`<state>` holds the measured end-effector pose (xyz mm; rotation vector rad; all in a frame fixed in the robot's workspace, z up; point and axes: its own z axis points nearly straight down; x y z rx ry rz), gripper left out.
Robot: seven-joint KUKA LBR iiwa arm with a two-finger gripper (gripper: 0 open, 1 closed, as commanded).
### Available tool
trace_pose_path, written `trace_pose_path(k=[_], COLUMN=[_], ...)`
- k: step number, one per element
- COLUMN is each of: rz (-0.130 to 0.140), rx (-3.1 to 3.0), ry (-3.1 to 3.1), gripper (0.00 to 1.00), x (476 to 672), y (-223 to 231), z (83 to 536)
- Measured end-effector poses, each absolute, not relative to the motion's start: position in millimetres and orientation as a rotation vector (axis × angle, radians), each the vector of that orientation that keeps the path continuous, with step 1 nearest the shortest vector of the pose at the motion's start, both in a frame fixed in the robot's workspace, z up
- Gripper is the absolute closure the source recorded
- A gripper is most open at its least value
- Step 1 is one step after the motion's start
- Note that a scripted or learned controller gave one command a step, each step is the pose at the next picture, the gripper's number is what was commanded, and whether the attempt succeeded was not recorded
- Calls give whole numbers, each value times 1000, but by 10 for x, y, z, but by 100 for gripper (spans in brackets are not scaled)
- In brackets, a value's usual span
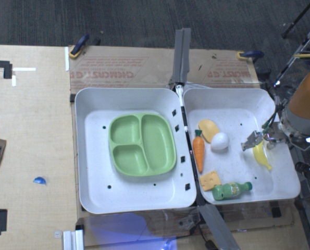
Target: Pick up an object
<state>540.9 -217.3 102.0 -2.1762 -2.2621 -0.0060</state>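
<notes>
Tabletop (29, 139), pale wood, carries two shallow white bins side by side. Left bin (92, 191) holds a green divided plate (143, 144), three compartments, nothing in them. Right bin (233, 105) holds the small items: orange carrot (198, 150) along the left wall, pale yellow lemon-like piece (209, 129) just beside it, white egg (219, 141) touching that piece, cheese wedge (210, 180), green bottle (232, 190) lying on its side near the front wall, banana (261, 155) by the right wall.

Arm enters from the right, orange band visible at the frame edge. Claw (255, 141) sits low over the right bin, directly at the upper end of the banana. Finger state: cannot tell; metal parts overlap the fruit and are too small to resolve. No object visibly between the fingers.

Likely target: banana. Appearance: yellow, short, curved, lying roughly front-to-back, tip toward the front wall.

Handling judgement: probably a light toy, stiff, smooth skin, so somewhat slippery. Best hold is across the mid-body, fingers astride the narrow width; a grip near the tapered end risks it squirting out. The adjacent bin wall limits finger clearance.
</notes>
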Motion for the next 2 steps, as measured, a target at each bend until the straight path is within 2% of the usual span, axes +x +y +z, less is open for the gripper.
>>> trace_pose_path(k=[1,2], rz=[-2,2], rx=[-2182,-2258], ry=[-2259,-2185], gripper=[100,100], x=[5405,5937], y=[-2194,-1819], z=[1108,1884])
